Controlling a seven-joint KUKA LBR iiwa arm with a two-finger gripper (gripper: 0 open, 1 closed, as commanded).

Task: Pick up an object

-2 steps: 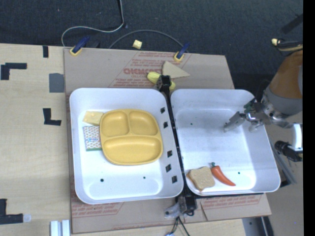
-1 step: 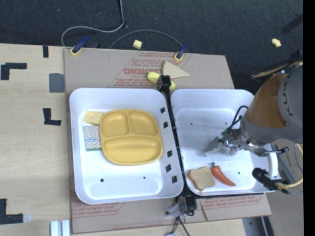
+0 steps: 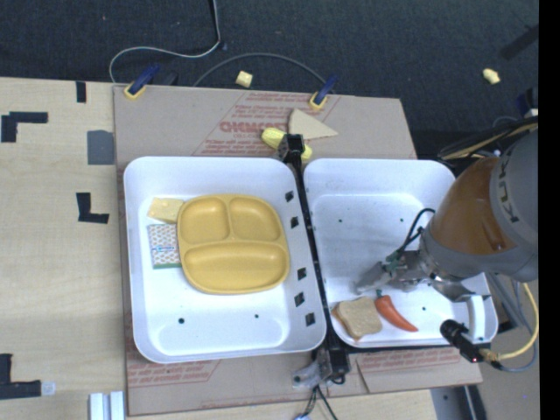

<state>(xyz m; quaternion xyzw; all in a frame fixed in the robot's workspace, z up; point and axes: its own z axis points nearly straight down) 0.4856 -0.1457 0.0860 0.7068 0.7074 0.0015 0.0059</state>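
Nothing picked yet: small orange carrot-shaped toy [image 3: 396, 314] lies loose on right white bin's [image 3: 367, 182] floor, tan bread-slice toy [image 3: 359, 318] touching beside it. My gripper [image 3: 372, 278] hangs just above both; can't tell its state. Grasp and lift remain. Left white bin [image 3: 210, 344]: one yellow divided plate [image 3: 234, 243], one patterned card [image 3: 163, 244], one pale cracker [image 3: 164, 209]. Two bins.

The grey arm with its orange band [image 3: 472, 213] reaches in from the right. Its two-finger gripper [image 3: 378, 276] hangs low, pointing left.
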